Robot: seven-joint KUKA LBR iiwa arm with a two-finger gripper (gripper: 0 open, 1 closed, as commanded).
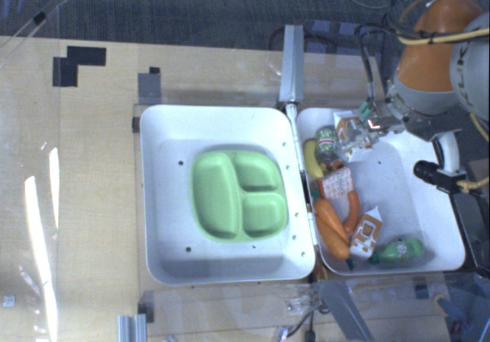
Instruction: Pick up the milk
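Partly arm-hidden claw (366,125) above milk (366,232)

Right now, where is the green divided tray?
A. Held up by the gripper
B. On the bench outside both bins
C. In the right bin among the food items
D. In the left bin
D: the green divided tray lies flat on the floor of the left bin, while the food items crowd the right bin.

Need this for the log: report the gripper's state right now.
Gripper: low over the top of the right bin; open or shut cannot be told from the camera view, and no milk is seen between its fingers.
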